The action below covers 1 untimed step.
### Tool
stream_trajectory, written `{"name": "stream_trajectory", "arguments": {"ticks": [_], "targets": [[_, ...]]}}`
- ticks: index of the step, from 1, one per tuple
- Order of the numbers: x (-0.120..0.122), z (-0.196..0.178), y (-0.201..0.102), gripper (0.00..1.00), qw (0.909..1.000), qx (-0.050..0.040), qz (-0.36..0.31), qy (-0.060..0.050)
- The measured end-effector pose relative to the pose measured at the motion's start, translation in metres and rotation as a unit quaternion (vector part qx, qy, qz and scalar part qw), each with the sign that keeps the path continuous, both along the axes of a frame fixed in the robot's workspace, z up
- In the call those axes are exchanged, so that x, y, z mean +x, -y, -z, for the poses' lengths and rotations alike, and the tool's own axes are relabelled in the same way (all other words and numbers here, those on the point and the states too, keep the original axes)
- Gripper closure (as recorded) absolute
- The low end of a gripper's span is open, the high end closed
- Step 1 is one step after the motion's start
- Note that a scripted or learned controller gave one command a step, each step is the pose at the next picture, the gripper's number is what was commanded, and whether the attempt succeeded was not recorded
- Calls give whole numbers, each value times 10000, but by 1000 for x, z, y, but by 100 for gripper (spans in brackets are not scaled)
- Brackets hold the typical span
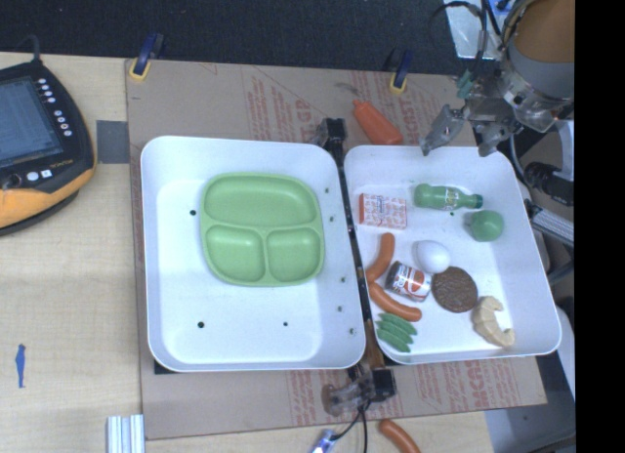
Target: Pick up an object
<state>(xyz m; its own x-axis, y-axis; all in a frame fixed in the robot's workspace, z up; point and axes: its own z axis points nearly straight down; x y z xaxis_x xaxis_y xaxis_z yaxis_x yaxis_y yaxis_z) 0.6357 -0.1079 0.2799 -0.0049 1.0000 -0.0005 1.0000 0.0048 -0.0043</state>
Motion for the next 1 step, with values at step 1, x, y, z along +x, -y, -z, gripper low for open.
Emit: {"name": "stream_trajectory", "arguments": {"ticks": [1], "targets": [[-16, 171, 72, 0, 10000, -6, 2, -16]]}}
